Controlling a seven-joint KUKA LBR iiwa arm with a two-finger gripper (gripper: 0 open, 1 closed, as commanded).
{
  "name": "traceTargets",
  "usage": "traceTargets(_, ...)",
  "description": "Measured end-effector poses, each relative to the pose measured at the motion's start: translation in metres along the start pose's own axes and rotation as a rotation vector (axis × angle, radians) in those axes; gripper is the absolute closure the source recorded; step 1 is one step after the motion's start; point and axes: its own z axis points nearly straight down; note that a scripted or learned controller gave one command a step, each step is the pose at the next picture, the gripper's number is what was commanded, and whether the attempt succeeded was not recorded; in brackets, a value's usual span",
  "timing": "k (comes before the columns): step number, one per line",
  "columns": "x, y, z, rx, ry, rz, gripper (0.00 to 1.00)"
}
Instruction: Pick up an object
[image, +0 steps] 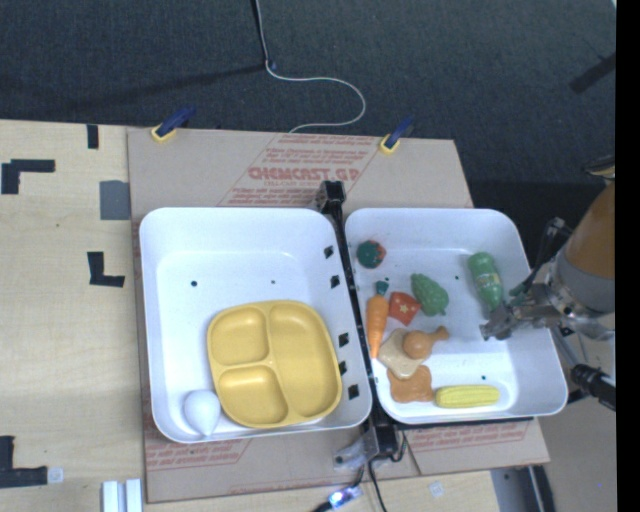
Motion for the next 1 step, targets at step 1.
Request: traceTargets(1,0.0022,0.0101,-0.0575,0.000,0.000,-0.001,1.00)
